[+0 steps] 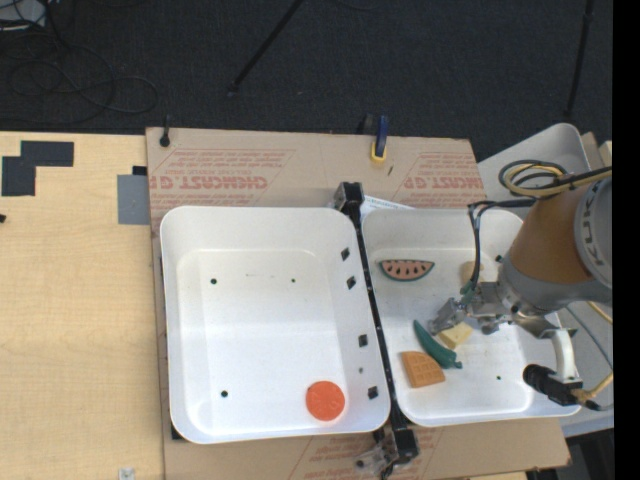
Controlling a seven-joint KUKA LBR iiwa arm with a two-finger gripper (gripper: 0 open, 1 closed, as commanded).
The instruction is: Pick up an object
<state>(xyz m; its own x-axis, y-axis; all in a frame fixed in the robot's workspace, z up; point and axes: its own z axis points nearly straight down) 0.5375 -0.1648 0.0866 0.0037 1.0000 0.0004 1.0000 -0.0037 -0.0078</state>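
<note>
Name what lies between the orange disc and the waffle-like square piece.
In the camera view, the black divider where the two bins meet separates the orange disc from the square piece.

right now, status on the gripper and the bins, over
Gripper low in right bin, over teal piece. Nothing seen held. Watermelon slice, cracker close by. Orange disc left bin.

Dark carpet (300, 58) with loose cables (60, 58) lies beyond the bench; a pale wooden tabletop (70, 318) flanks the cardboard (300, 168).

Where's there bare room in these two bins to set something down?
The left white bin is mostly bare floor, bordered by its walls, with the round orange disc near the front. The right white bin is crowded: watermelon slice, teal curved piece, tan waffle, gripper.
</note>
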